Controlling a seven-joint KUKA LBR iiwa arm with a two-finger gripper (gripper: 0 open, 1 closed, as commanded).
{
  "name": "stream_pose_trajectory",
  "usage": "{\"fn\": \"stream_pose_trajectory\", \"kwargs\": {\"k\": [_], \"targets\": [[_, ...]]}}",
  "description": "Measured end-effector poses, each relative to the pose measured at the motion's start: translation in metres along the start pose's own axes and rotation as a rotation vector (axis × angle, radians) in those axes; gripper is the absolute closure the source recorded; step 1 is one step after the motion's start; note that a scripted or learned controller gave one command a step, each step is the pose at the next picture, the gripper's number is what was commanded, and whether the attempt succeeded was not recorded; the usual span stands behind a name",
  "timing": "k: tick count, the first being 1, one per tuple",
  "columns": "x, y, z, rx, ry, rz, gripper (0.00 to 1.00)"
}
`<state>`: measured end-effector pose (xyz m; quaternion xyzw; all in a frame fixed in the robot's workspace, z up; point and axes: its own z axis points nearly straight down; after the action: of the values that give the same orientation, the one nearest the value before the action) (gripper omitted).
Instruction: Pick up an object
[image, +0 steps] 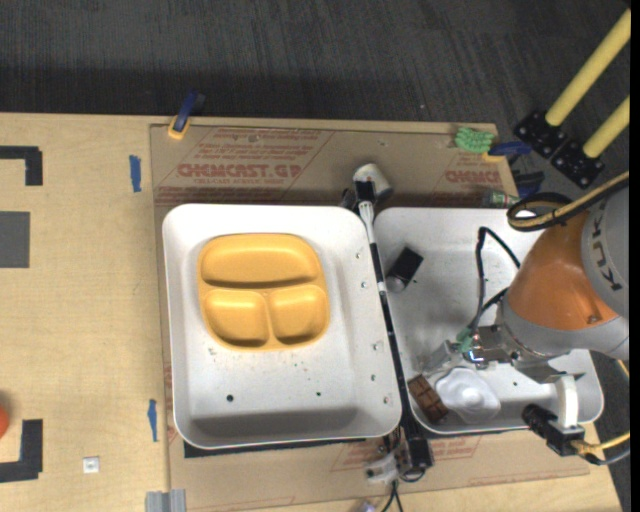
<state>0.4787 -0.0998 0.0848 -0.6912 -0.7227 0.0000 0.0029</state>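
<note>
Arm: grey KUKA arm with orange band (560, 285) reaches over the right bin from the right.
Gripper: two-finger gripper (478, 350) sits low in the right bin, just above the white lump; whether it is spread or pressed together, I cannot tell.
Progress: nothing visibly lifted; by my judgement the grasp and lift are not yet done.
Right bin: shallow white plastic bin (440, 225) holds a white rounded lump (468, 392), a small brown block (428, 398) touching the lump's left side, and a small black block (405, 266) farther back.
Left bin: shallow white plastic bin (190, 400) holds a yellow three-compartment tray (264, 288).
</note>
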Motion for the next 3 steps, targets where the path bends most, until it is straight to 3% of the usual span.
{"fn": "stream_pose_trajectory", "kwargs": {"k": [1,2,3], "targets": [[0.006,0.003,0.0,-0.003,-0.004,0.1,0.0],[-0.05,-0.001,0.0,-0.006,-0.006,-0.035,0.0],[0.004,0.029,-0.001,-0.009,-0.005,0.023,0.0]]}}
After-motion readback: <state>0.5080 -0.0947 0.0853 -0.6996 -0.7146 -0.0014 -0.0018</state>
